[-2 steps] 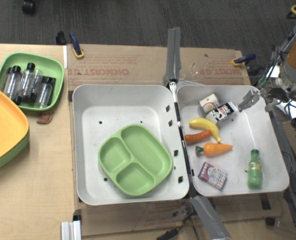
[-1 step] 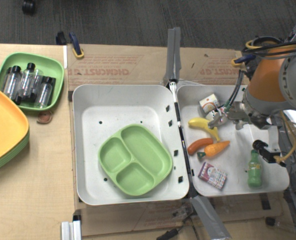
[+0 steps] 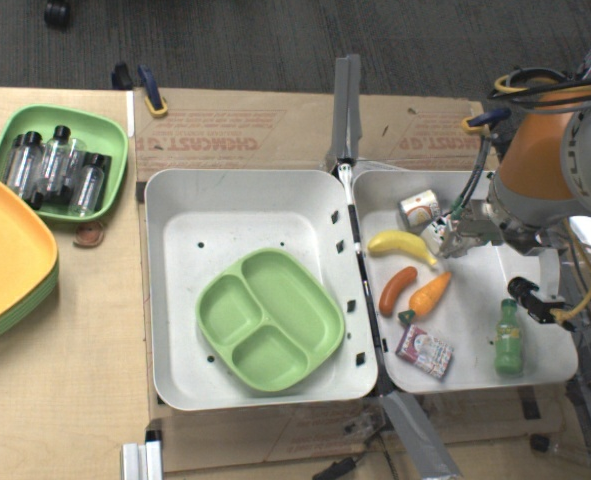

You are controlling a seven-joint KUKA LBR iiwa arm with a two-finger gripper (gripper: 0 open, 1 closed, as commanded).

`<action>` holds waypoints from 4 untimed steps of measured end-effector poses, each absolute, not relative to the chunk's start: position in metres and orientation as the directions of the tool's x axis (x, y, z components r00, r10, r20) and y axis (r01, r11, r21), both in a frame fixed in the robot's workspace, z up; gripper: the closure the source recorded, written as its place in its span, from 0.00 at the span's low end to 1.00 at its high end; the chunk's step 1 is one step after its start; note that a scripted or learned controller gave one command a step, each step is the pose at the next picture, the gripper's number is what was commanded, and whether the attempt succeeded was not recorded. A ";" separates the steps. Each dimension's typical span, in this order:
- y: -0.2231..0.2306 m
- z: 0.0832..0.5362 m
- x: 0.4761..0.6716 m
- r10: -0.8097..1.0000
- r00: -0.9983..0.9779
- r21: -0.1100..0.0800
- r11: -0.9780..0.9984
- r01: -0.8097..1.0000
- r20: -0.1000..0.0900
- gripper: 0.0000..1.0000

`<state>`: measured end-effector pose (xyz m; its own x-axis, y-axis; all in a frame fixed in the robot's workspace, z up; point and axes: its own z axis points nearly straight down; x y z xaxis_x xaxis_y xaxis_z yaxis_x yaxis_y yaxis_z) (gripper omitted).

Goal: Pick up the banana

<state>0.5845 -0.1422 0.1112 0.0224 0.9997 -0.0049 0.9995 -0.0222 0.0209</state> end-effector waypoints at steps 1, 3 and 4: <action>-0.077 0.191 0.628 0.993 0.120 -0.001 -0.120 0.993 -0.002 1.00; -0.046 0.256 0.659 0.954 0.298 -0.003 -0.298 0.954 -0.003 1.00; -0.071 0.235 0.648 0.990 -0.140 -0.002 0.140 0.990 -0.001 1.00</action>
